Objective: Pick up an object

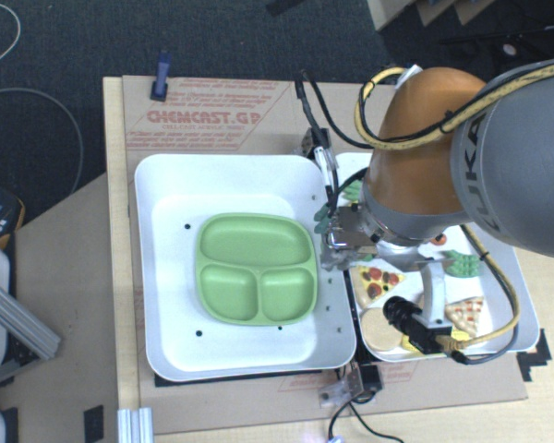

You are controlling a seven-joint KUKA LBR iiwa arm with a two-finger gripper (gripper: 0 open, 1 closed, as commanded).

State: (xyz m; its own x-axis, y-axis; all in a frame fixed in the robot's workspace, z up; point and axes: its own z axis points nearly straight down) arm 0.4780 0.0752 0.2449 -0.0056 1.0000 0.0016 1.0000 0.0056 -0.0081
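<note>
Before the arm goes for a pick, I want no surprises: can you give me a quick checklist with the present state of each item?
1. Pickable items present in the right bin: ok, pizza slices and a green toy lie there.
2. Arm over the right bin: ok.
3. End effector state: cannot tell, hidden under the wrist.
4. Anything held already: cannot tell.
5. Green divided tray in the left bin, apart from the arm: ok.
6. Cables drape over the items: not ok, possible snag.

The arm [508, 164] is grey and thick, with a rounded orange band [425, 146] above the wrist; yellow-and-black cables [388, 109] loop around it.
</note>
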